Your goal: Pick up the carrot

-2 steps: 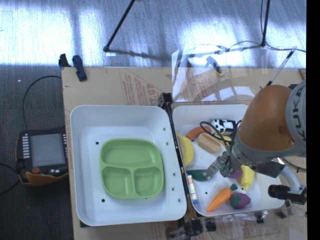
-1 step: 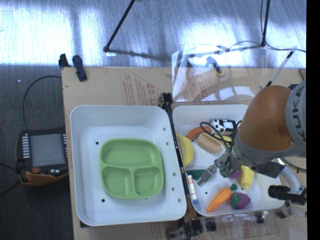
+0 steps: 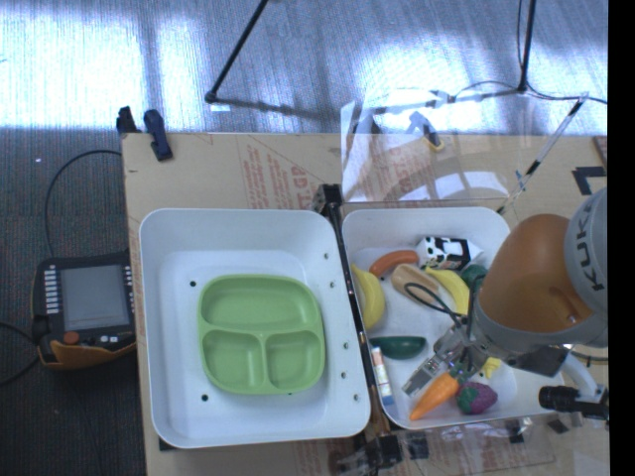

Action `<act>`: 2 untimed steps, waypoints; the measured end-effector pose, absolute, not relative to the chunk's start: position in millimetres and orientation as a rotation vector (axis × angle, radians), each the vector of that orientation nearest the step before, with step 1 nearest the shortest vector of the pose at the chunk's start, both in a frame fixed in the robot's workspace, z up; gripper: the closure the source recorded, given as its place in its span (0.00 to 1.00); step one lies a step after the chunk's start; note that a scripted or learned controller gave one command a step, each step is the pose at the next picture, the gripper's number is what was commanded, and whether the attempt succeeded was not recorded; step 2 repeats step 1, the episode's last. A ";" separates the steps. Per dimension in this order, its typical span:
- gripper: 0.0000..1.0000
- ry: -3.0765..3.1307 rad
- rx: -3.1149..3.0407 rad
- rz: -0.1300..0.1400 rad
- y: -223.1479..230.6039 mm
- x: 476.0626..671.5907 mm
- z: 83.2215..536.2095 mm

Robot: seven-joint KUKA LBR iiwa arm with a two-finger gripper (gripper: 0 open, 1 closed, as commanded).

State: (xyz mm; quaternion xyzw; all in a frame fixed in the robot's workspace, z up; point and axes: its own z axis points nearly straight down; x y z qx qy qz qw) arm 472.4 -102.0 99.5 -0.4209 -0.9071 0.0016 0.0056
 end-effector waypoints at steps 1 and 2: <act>1.00 -2.840 -1.328 -0.002 -101.9 474.8 111.1; 1.00 -2.840 -1.328 -0.002 -101.9 474.8 111.1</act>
